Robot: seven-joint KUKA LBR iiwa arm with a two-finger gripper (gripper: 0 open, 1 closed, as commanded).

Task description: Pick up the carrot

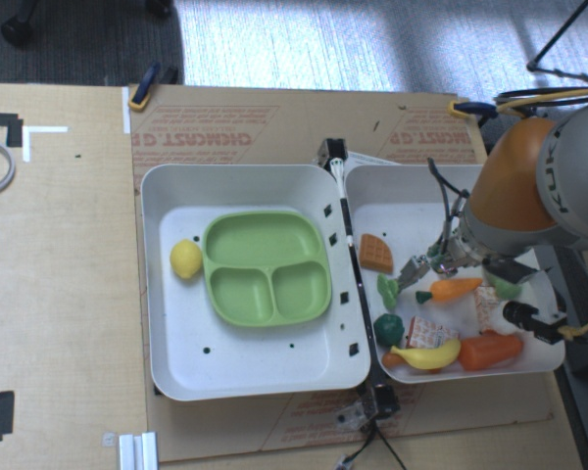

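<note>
Nearest the lens: banana (pixel 428 355) and a red-orange piece (pixel 490 351) at the right bin's (pixel 397 186) front rim. Carrot (pixel 458 288) lies mid-bin, still on the floor, green top pointing right. My jaws (pixel 433 264) hang just left of it, above its tip; spread or clenched, cannot tell. Judgement: approach made, grasp and lift both left. Left bin: green tray (pixel 268 267), lemon (pixel 185 258).

One fixed camera looks down on my bench (pixel 59 292) from above at a slant, far enough back to take in both bins. The left bin (pixel 167 341) sits mid-frame, the right bin (pixel 392 189) beside it. My arm (pixel 529 179) enters from the right.
</note>
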